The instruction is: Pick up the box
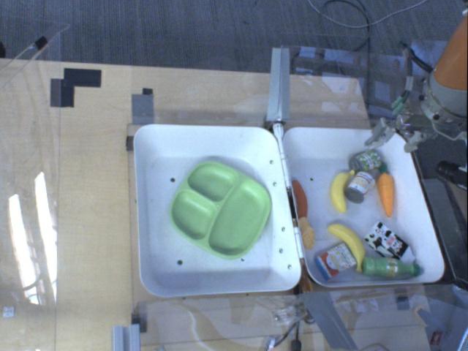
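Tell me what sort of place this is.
Most likely a robotics lab test bench, not a kitchen. Two white bins sit side by side on a wooden bench, one holding a green divided plate, the other toy food such as a carrot. Loose cable trails over grey carpet.

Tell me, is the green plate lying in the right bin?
No, the green plate lies in the left bin, apart from the food items.

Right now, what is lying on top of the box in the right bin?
One end of a banana lies over the box. The box's printed top shows; the part beneath the banana is covered.
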{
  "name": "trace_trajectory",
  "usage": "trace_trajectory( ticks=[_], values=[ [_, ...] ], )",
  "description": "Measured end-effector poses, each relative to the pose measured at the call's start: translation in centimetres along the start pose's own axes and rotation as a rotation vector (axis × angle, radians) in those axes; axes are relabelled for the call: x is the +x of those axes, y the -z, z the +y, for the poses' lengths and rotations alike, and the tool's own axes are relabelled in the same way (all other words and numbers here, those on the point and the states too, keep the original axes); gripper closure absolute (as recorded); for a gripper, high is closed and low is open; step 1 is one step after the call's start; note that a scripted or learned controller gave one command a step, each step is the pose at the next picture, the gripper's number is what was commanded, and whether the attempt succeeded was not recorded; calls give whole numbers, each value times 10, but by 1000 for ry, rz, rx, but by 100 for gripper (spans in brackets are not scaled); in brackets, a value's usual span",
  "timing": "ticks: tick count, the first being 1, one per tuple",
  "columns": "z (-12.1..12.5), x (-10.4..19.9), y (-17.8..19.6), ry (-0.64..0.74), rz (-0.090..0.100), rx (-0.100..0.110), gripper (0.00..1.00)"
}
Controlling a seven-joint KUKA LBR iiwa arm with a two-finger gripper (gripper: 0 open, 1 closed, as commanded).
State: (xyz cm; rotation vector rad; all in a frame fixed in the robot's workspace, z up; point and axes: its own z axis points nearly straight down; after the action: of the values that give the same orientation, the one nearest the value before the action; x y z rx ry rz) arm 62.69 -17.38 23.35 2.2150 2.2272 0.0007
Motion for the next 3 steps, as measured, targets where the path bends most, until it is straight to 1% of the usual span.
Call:
trace_trajectory(
  ticks=[1,2,3],
  values=[
    [-7,37,-137,62,0,-3,0],
    [-71,-2,-146,-53,-1,-11,0],
    [-1,60,-147,-89,2,-10,0]
  ],
)
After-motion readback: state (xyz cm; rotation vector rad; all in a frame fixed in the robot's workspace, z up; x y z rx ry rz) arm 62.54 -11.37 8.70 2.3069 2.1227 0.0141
